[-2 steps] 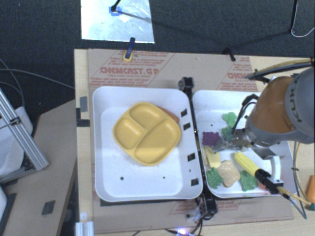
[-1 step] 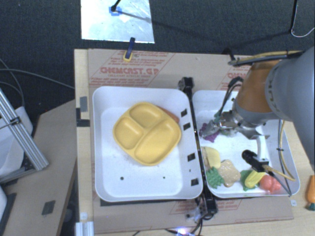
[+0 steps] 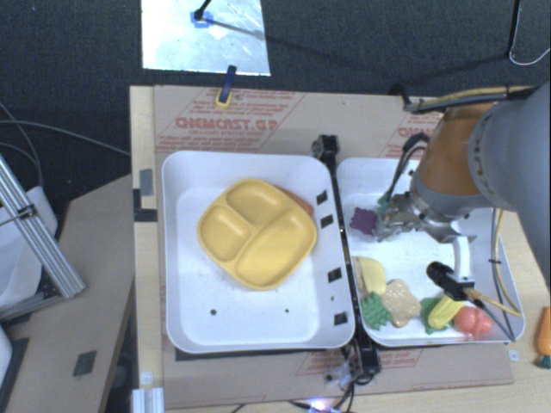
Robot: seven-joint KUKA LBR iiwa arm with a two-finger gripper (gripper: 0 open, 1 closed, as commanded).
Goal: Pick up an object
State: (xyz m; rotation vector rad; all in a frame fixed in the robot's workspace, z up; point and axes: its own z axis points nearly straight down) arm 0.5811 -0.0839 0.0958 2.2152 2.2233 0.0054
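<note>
Gripper (image 3: pixel 389 220): low in the right bin (image 3: pixel 362 175), just beside the purple object (image 3: pixel 364 220); finger state cannot be determined.
Likely target: purple object, near the bin's left wall, apart from the other items, hence easiest to reach.
Other candidates: yellow piece (image 3: pixel 372 274), green piece (image 3: pixel 374 311), tan piece (image 3: pixel 400 302), clustered along the near edge.
Left bin (image 3: pixel 185 317): holds a yellow divided plate (image 3: pixel 256 232).
Arm (image 3: pixel 482 157): enters from the right.

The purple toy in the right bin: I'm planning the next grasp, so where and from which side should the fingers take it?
Grip the purple toy across its bumpy middle, coming straight down. It lies low beside the bin's left wall, so a sideways approach looks blocked there. The gripper is just to its right.
</note>
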